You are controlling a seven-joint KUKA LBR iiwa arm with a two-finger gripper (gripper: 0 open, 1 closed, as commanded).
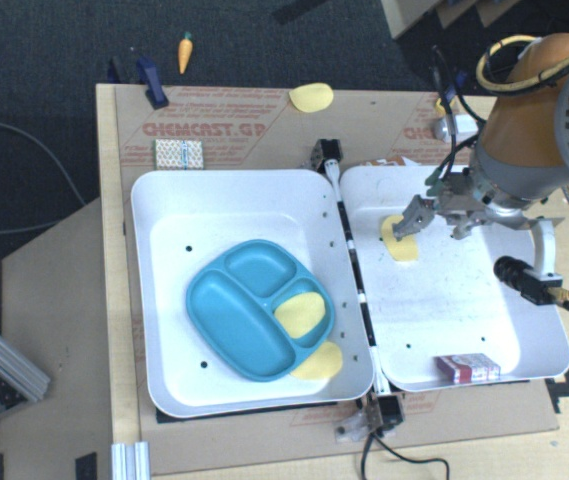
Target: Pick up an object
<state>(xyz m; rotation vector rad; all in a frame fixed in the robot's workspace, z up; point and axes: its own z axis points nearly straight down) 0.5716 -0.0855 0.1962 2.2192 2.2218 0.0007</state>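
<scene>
My gripper (436, 222) hangs over the back of the right bin (524, 358), open, with nothing between its fingers. A flat yellow piece (402, 247) lies on the bin floor just below and beside the left fingertip (413, 218); I cannot tell whether they touch. A small pink and red box (469, 368) rests near the right bin's front edge. In the left bin (164, 208) a blue divided plate (234, 313) holds a yellow piece (301, 313). Another yellow piece (319, 363) lies against the plate's front right edge.
On the bench behind the bins lie a yellow blob (311, 97), a small patterned packet (179, 153) and a blue clip (150, 82). A toy carrot (185, 53) lies on the dark floor beyond. A black cable fitting (522, 278) hangs off the arm over the right bin.
</scene>
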